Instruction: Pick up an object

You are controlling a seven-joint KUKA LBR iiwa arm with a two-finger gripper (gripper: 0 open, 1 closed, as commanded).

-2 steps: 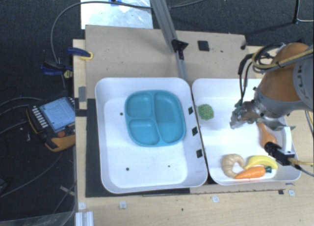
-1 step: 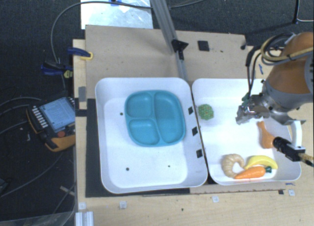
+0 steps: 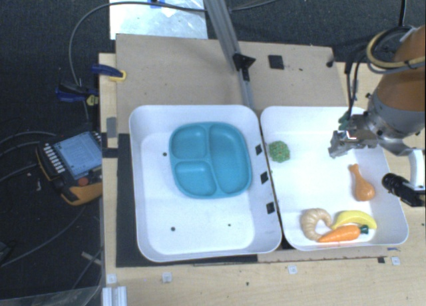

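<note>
1. While the gripper [image 3: 345, 140] hangs over the upper right part of the right bin [image 3: 299, 185], nothing shows between its fingers, and whether they are spread or pressed together I cannot tell at this size.
2. Nearest to it, just below and slightly right, lies the orange drumstick-shaped toy [image 3: 361, 183] on the bin floor, apart from the gripper.
3. Off to its left, near the wall shared with the other bin, sits the green broccoli piece [image 3: 279, 151], alone with free space around it.
4. Farther below, against the bin's near wall, the banana [image 3: 355, 219], the carrot [image 3: 341, 234] and the tan croissant [image 3: 315, 221] crowd together, touching.
5. Well to the left, the left bin [image 3: 153, 231] bears a blue divided plate [image 3: 210, 159].
6. By my judgement the step in hand is the approach: no object is chosen or grasped yet. The next move calls for centring over one isolated piece, the drumstick-shaped toy being closest, then descending with fingers clear of the bin wall.
</note>
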